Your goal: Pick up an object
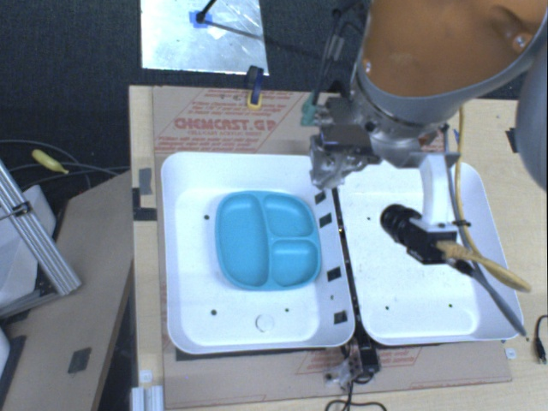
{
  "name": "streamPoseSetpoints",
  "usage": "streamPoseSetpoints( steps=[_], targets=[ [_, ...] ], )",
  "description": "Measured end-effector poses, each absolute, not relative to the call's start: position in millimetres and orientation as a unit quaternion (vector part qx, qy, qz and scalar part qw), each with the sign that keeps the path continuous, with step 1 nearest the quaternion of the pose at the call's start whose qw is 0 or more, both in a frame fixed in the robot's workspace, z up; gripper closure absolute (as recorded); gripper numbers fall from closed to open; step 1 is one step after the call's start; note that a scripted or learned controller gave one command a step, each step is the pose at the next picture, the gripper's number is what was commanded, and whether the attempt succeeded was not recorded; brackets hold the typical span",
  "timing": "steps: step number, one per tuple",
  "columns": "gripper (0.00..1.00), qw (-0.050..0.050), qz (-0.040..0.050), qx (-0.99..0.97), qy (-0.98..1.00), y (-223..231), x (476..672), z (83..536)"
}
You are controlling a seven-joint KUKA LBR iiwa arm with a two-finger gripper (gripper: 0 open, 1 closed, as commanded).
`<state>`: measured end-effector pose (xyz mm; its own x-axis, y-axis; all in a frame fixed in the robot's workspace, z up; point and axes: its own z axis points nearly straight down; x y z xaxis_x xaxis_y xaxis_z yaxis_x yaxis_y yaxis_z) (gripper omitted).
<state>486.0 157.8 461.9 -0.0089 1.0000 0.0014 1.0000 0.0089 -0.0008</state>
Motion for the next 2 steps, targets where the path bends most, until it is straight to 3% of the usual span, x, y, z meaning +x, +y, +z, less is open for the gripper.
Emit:
streamPoseSetpoints(
  steps=[2],
  targets=[
    [1.0,-0.001,-0.0037,-0.702,-0.712,155.0,487.6,485.8]
  ],
)
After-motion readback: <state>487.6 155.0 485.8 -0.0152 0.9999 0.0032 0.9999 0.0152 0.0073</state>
